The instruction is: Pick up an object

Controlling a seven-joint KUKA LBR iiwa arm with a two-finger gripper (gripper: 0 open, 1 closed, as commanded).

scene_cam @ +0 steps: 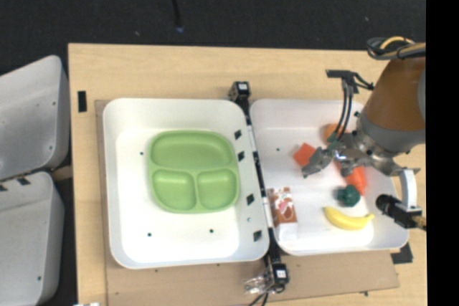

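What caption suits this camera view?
KUKA arm's gripper low in right bin, beside red block.

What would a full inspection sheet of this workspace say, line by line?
Surface: wooden bench bearing two white bins side by side, left bin and right bin.
Job's things: in the right bin, a red block, an orange piece, a dark green object, a yellow banana and a small red-and-white packet.
Clutter: green divided plate in the left bin.
Grippers: tool low over the right bin beside the red block; grasp cannot be judged.
Cables: black cables along the arm.
Surroundings: dark floor, white panels at left.
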